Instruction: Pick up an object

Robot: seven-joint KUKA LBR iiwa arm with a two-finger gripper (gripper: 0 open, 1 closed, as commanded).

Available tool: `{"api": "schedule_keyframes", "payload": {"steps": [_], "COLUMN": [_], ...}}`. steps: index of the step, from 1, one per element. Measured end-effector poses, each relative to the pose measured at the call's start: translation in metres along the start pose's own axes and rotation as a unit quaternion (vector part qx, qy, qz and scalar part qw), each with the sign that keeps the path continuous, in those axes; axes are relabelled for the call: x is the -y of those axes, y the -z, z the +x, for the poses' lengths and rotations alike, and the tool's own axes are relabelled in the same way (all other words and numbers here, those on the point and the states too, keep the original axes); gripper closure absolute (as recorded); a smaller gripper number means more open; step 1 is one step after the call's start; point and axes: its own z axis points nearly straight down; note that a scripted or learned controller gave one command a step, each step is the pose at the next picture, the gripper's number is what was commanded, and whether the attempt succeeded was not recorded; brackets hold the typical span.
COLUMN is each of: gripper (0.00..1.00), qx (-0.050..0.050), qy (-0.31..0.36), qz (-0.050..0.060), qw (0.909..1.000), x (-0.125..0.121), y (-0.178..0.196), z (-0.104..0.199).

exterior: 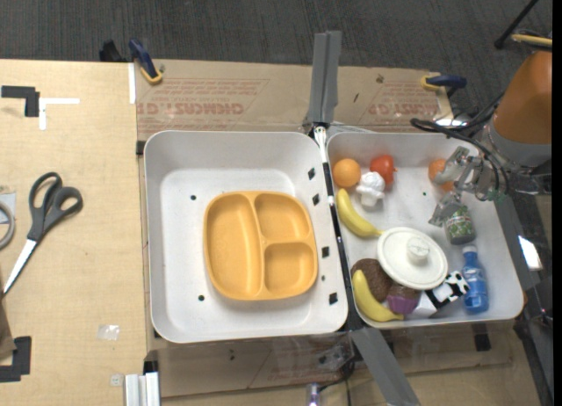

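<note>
My gripper (450, 195) hangs low over the far right part of the right bin (413, 142), reaching in from the right. Just below its tip lies a small clear jar with dark green contents (458, 225); I cannot tell whether it touches the jar. An orange ball (436, 170) sits partly hidden behind the gripper. Also in this bin are an orange (346, 171), a red tomato (381, 167), a white lumpy item (371, 189), two bananas (356, 217) (371, 300), a white lidded pot (413, 255) and a blue bottle (474, 281).
The left bin (167, 220) holds a yellow divided plate (261, 244). A black-and-white toy (452, 290), a brown item (376, 276) and a purple item (404, 301) crowd the right bin's near side. Scissors (39, 215) lie on the bench at the left.
</note>
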Motion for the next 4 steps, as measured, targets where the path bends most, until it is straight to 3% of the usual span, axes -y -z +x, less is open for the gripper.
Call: {"api": "schedule_keyframes", "payload": {"steps": [2,3,4], "gripper": [0.0,1.0,1.0], "qx": [-0.003,0.0,-0.005], "qy": [-0.004,-0.003,-0.081], "qz": [0.0,0.0,0.001], "qw": [1.0,1.0,0.9967], "x": [0.002,0.001,0.031], "y": [-0.011,0.0,-0.012], "z": [0.004,0.002,0.095]}}
